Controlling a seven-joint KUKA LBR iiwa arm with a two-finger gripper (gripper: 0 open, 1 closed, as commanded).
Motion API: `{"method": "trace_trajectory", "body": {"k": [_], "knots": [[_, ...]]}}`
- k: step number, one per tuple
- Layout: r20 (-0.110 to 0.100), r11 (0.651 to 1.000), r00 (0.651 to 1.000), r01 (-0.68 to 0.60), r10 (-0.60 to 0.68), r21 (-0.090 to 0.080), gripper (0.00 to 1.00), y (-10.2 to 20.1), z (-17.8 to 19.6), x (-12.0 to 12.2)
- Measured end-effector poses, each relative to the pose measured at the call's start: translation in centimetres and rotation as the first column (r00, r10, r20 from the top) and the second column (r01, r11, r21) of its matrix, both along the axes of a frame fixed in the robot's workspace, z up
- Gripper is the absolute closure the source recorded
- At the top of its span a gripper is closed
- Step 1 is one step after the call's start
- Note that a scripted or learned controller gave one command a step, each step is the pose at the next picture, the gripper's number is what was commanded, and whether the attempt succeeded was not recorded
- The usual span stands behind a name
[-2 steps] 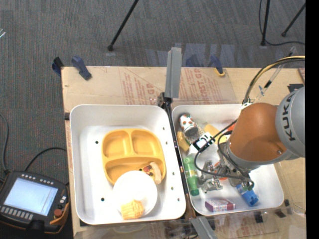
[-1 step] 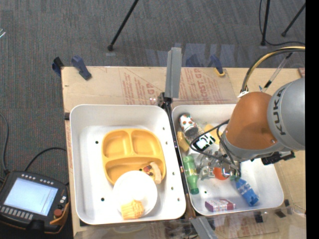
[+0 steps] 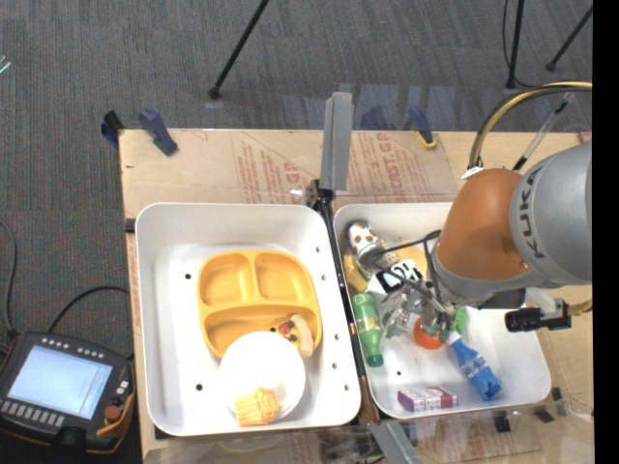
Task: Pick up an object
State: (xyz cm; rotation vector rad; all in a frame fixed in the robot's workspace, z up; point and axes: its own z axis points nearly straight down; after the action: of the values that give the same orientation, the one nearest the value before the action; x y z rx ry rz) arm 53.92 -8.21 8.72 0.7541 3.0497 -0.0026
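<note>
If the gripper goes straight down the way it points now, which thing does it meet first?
Probably the orange object just under the gripper in the right bin, with the green bottle beside it; depth is unclear from above.

Two bins sit side by side on the desk. The left bin holds a divided tray; a round plate overlaps the tray's near edge, with a small ridged item on the plate's near rim. The right bin holds a bottle along its left wall, a second bottle right of it, and a small box nearest the front wall. The arm overhangs this bin from the right, its claw between the bottles. A teach pendant lies on the floor, left of the desk.
</note>
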Motion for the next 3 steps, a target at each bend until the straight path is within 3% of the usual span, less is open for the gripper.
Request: {"method": "trace_trajectory", "body": {"k": [1,2,3], "knots": [[0.015,1.000,1.000,-0.008,0.008,0.001,1.00,3.6,17.8,3.4],[-0.001,0.895,0.895,-0.447,0.447,0.004,1.00,-5.3,11.3,0.8],[0.001,0.894,0.894,-0.449,0.449,0.003,0.00,-5.2,11.4,0.9]]}}
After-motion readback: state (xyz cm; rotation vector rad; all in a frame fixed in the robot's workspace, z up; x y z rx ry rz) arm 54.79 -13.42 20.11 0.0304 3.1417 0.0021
